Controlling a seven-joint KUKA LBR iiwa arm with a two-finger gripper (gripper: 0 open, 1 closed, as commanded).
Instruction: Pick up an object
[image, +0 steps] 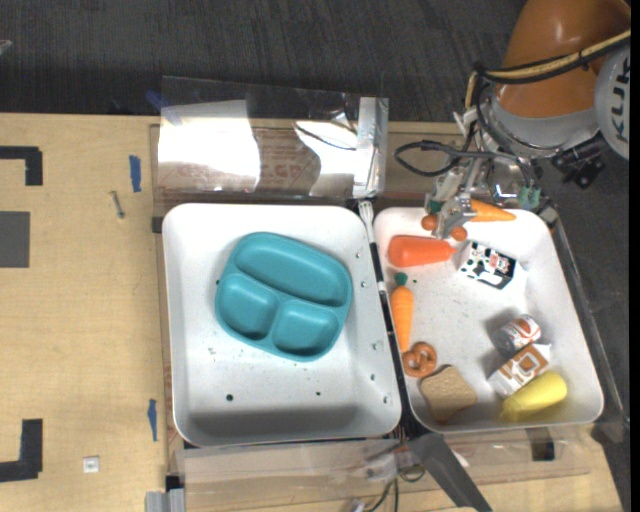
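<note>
My gripper (452, 212) hangs low over the far left corner of the right bin (575, 300). A small orange carrot-like piece (490, 211) lies just to its right, by the bin's far wall. Directly in front of the gripper lies a fat orange-red toy vegetable (418, 250). A black-and-white box (487, 265) sits beside that. A slim carrot (402, 310) lies along the bin's left wall. Nearer the front are a pretzel (420, 357), a brown bread slice (447, 390), a small can (520, 330), a red-and-white carton (520, 367) and a yellow lemon (535, 393).
The left bin (190, 370) holds a teal divided plate (283, 293). A shiny clear plastic sheet (270, 150) lies behind the left bin. Cables (430, 155) loop near the wrist, behind the right bin. The wooden bench (70, 300) stretches to the left.
</note>
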